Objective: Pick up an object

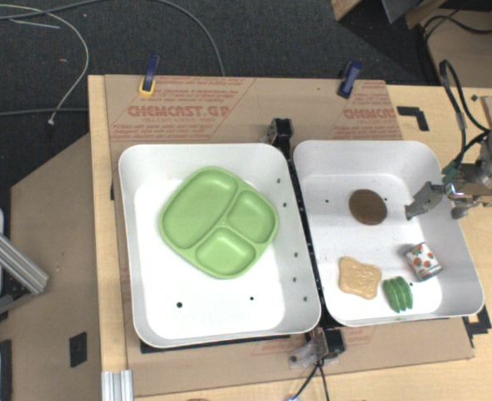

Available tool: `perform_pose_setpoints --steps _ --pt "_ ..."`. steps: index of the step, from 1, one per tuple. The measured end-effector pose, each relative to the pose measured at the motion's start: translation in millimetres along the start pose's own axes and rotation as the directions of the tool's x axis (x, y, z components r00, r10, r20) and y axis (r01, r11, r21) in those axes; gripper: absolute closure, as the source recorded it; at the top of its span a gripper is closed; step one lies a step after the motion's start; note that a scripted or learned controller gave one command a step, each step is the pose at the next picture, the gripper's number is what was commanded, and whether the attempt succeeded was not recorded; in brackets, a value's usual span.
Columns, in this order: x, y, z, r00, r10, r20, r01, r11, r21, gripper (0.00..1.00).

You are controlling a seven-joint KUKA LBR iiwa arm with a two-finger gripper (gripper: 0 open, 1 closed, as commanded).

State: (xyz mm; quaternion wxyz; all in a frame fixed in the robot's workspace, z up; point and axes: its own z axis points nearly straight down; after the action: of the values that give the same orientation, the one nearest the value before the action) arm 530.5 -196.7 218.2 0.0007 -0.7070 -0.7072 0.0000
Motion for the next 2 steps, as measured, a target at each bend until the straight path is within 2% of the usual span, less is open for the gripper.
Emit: perform_pose_setpoints --steps 1,2 --pt "4 -10 57 1.0 0.001 -0.003 -0.001 1.0 0.006 0.0" --pt "-4 -10 104 1.0 0.001 -0.002 -0.001 1.0 0.005 0.0"
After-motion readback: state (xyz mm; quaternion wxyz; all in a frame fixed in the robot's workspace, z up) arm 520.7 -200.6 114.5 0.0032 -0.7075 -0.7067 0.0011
